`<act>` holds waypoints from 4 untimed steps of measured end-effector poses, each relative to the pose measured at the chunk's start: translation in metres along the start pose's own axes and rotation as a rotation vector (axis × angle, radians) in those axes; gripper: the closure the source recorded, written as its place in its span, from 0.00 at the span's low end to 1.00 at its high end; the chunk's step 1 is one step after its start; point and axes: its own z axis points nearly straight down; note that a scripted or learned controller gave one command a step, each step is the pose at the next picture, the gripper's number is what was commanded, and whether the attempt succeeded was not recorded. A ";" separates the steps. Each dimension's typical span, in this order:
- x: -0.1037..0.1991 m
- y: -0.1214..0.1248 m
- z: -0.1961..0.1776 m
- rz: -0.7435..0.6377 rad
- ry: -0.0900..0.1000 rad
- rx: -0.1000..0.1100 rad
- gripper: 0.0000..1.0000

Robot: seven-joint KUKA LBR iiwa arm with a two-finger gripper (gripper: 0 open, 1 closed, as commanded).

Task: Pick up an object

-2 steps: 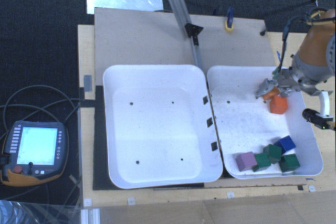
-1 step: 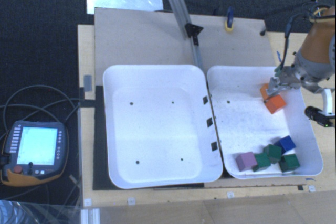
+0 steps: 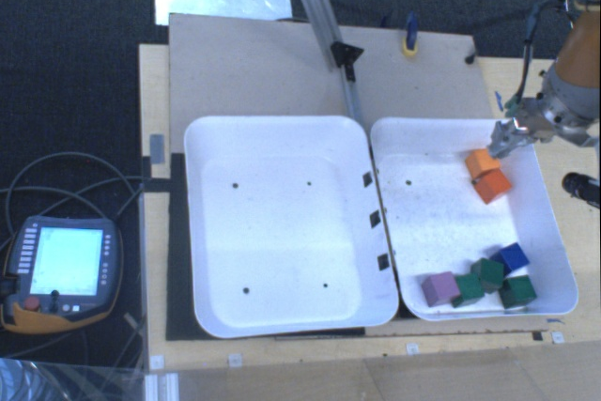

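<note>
Dark carpet floor (image 3: pixel 75 33) surrounds a pale wooden bench (image 3: pixel 263 61)

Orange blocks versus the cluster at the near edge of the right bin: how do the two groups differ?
The orange blocks are two of one colour, lying near the right bin's far right corner, just below the gripper. The near-edge cluster has more pieces in mixed colours: a purple block, green blocks and a blue block. It lies well away from the gripper. Both groups are small blocks packed close together.
</note>
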 end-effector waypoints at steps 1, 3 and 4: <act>-0.002 0.001 -0.045 0.001 0.000 0.001 1.00; 0.042 0.005 -0.106 -0.004 0.003 0.006 1.00; 0.096 -0.005 -0.105 -0.004 0.004 0.007 1.00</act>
